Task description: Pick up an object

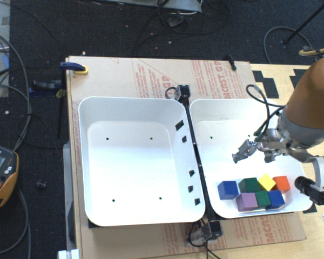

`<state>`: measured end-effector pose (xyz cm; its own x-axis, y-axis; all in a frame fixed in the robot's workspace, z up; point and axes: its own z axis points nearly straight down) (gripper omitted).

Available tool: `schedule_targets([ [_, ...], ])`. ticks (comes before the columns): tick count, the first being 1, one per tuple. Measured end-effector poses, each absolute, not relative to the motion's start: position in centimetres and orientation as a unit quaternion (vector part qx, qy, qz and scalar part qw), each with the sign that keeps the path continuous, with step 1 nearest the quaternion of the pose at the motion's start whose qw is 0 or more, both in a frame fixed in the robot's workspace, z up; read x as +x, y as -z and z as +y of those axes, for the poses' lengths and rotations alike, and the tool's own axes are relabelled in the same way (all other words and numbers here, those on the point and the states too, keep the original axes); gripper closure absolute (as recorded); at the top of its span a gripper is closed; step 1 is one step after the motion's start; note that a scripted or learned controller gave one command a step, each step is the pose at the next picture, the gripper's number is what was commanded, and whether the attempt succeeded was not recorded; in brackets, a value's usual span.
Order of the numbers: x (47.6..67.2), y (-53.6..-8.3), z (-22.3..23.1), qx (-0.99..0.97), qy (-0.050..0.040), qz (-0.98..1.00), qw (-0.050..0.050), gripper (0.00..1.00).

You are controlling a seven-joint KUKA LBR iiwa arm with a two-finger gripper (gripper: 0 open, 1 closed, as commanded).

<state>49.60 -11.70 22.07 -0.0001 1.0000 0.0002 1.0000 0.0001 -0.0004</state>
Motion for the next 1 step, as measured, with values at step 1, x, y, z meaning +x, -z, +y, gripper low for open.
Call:
schedule_targets([
  [1,51.64,-15.53,-14.36,-0.708,-0.0018,-0.707,0.002,0.00],
])
